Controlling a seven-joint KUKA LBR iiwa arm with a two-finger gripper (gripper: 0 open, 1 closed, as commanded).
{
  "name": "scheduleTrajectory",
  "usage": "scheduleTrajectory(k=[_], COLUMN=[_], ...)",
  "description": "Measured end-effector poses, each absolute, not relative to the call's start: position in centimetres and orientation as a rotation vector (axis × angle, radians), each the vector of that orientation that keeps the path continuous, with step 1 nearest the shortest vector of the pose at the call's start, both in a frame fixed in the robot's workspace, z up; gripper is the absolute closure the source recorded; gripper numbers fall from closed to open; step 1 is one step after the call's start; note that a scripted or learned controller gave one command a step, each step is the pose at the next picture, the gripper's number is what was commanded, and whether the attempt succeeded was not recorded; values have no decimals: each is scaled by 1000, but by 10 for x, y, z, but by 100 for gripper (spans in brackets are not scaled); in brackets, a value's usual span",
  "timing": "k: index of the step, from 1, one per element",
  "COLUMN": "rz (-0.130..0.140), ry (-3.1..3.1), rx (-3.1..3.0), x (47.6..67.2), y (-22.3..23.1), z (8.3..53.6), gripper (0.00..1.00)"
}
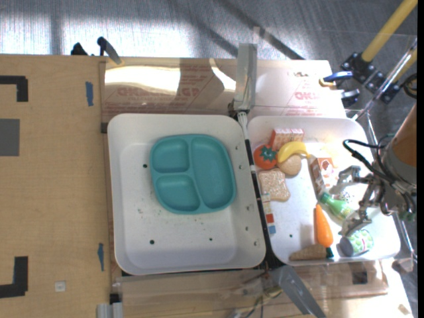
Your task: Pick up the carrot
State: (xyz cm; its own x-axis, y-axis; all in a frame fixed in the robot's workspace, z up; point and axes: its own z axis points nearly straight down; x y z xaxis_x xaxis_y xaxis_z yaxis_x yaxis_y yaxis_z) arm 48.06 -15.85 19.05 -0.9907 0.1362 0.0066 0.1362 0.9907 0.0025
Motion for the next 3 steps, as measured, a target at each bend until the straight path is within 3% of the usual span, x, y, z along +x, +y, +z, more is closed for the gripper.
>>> scheduleTrajectory(k=[1,2,3], rz=[-3,1,-2], ry=[-3143,-3150,-3153], rx=[-127,-128,83], x=[497,499,483], y=[-115,-116,-40], z=[96,107,188], gripper=[0,100,100])
